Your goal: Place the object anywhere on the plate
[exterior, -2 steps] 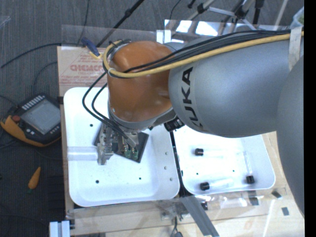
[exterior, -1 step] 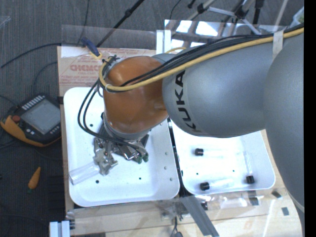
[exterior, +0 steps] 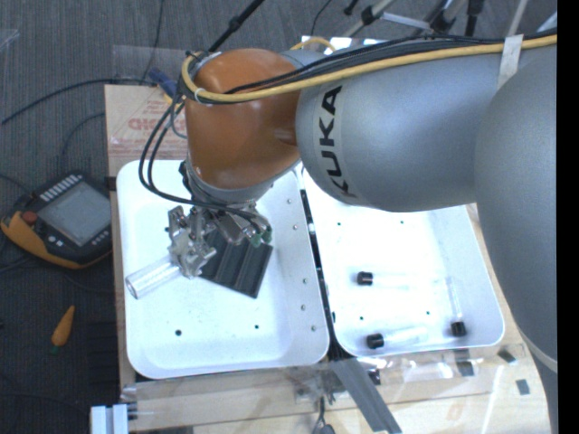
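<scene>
Clear tube (exterior: 152, 277) lying in the left bin (exterior: 163, 342), one end touching the gripper (exterior: 192, 253), finger state impossible to tell, black block (exterior: 237, 265) just beside it; 2 white bins on a wooden bench (exterior: 136, 120), grey carpet (exterior: 54, 43) around.

White bins (exterior: 298, 333), grey arm (exterior: 425, 116) with orange band (exterior: 240, 116), black block (exterior: 237, 265)

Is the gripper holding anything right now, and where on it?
Cannot tell. The gripper sits at one end of a clear tube in the left bin, but a grip isn't visible.
</scene>
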`<state>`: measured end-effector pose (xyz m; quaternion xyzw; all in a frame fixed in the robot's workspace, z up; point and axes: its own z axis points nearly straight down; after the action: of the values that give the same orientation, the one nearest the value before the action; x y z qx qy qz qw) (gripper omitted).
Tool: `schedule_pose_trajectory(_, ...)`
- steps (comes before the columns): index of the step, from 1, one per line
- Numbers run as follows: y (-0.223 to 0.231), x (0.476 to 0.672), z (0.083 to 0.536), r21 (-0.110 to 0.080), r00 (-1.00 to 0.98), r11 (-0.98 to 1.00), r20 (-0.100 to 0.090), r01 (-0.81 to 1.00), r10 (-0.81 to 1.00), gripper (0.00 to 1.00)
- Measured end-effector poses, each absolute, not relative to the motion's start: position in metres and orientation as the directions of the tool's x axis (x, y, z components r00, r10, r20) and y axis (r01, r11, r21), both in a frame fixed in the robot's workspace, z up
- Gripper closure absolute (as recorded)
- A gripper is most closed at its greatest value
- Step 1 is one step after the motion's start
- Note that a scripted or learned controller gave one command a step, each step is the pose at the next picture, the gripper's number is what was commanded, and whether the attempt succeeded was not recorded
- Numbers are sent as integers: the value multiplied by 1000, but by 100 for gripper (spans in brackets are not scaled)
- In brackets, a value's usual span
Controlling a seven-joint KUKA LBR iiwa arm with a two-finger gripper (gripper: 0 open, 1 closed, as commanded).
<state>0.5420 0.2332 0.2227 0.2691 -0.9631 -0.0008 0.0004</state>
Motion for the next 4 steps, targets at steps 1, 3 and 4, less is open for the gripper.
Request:
schedule_pose_trajectory(1,234,596,209,3,-669,669,-2,-743,-743,100)
schedule_pose_trajectory(3,223,535,433,2,-241,241,-6,-971,-971,100)
schedule_pose_trajectory(4,206,511,294,5,-100,100,-3,-995,-995,100)
